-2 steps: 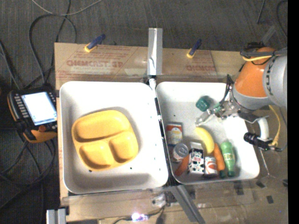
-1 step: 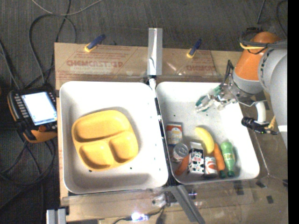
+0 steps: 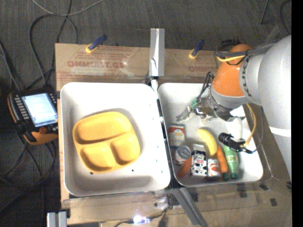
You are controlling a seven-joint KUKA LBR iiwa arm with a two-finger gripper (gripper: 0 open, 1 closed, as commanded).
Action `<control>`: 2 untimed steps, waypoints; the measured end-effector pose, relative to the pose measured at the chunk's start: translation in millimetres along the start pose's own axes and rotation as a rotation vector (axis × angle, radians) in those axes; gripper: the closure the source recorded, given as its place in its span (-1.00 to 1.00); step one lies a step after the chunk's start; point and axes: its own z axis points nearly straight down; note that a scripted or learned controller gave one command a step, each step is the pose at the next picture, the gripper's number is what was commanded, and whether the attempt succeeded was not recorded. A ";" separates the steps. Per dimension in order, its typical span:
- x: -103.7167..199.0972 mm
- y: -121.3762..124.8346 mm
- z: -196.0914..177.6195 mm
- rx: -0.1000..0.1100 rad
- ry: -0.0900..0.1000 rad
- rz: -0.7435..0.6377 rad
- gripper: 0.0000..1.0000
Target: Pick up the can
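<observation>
Arm above the right bin, can lying loose near the bin's front.

The can (image 3: 182, 152) sits in the right bin (image 3: 255, 171), close to its left wall, touching nothing of the gripper. Just behind it stands a small carton (image 3: 176, 135); to its right lie a banana (image 3: 208, 141), a carrot (image 3: 222, 161) and a green bottle (image 3: 230, 161), with a black-and-white box (image 3: 199, 163) in front. The gripper (image 3: 189, 112) hangs over the bin's back half, well apart from the can, its jaws spread open with nothing between them. The left bin (image 3: 71, 98) holds a yellow tray (image 3: 107, 140).
</observation>
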 end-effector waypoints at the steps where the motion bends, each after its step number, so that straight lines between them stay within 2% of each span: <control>1: -23.9 66.3 1.8 0.001 -0.004 0.034 -1.00; 2: -89.5 26.9 0.5 0.000 -0.002 0.006 -1.00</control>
